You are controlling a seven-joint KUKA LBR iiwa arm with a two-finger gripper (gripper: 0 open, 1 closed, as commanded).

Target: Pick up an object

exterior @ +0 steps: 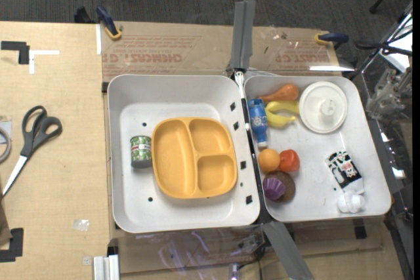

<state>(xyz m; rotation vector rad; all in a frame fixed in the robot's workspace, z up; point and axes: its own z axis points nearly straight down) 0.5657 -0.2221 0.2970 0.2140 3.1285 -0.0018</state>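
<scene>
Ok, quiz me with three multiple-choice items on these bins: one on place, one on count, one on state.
1. Where does the small green can lie?
A. Left bin, just left of the yellow divided plate
B. Right bin
C. On the plate

2. How many compartments does the plate have?
A. Two
B. Three
C. Four

3. How do the scissors on the bench lie?
A. Blades spread wide
B. Standing upright
C. Flat, blades closed

Answers: 1 A, the can sits on the left bin's floor against the plate's left rim. 2 B, one long section and two smaller ones. 3 C, blades together, pointing down-left.
</scene>
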